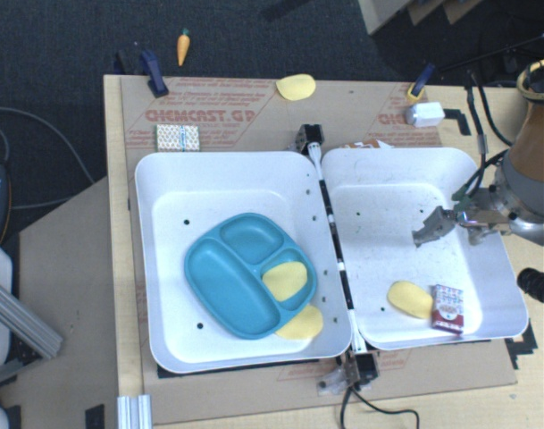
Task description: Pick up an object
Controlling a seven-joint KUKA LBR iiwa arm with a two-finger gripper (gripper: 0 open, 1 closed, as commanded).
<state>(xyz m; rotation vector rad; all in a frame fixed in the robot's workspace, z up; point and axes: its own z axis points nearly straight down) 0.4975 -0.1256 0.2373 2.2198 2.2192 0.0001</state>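
In the right bin (405,172), a yellow lump (410,298) and red packet (447,308) lie touching near the front edge, while farther back the jaws (430,229) hover empty above the floor, whether open or closed impossible to tell.

Tray (231,280) in left bin (164,195)

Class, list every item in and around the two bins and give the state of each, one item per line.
Blue divided plate: lying flat in the left bin.
Yellow piece: resting in a plate compartment.
Second yellow piece: on the bin floor, touching the plate's edge.
Yellow object: lying in the right bin.
Red and white packet: lying flat beside it.
Gripper: over the right bin, holding nothing.
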